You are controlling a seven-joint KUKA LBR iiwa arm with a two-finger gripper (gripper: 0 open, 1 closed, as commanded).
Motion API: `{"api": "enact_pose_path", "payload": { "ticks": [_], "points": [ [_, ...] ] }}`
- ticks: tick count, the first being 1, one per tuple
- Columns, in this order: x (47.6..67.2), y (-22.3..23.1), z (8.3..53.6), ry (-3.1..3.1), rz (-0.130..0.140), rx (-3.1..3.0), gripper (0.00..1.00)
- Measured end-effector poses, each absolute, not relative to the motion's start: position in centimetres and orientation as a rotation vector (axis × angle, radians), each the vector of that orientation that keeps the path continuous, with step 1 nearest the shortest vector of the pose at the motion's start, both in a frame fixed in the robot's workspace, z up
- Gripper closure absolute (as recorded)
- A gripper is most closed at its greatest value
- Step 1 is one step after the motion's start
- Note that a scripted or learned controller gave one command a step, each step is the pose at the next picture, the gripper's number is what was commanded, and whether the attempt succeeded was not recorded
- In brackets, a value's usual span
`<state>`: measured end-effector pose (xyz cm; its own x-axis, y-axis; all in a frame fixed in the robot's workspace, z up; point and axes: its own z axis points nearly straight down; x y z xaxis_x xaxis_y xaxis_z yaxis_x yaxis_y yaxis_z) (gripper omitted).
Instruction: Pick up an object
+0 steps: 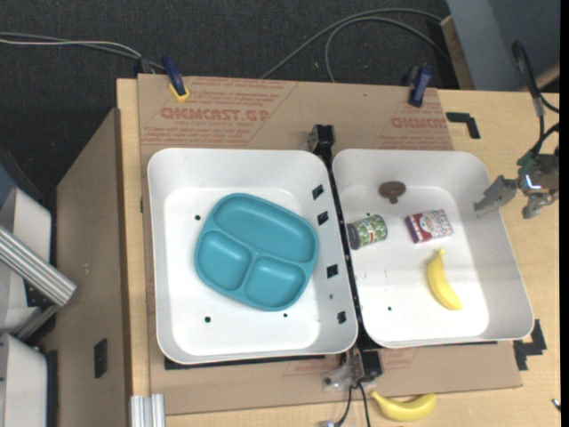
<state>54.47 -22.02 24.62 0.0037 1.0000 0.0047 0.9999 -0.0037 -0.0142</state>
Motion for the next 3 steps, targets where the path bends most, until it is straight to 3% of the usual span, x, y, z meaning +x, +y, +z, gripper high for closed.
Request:
{"api": "enact_pose_path", "payload": {
  "ticks": [1,3],
  "points": [
    [54.7,-21.9,25.4,-2.221,0.000,-2.220,0.00],
    [53.2,-20.7,13.8,-2.215,0.004,-2.216,0.00]
  ]
}}
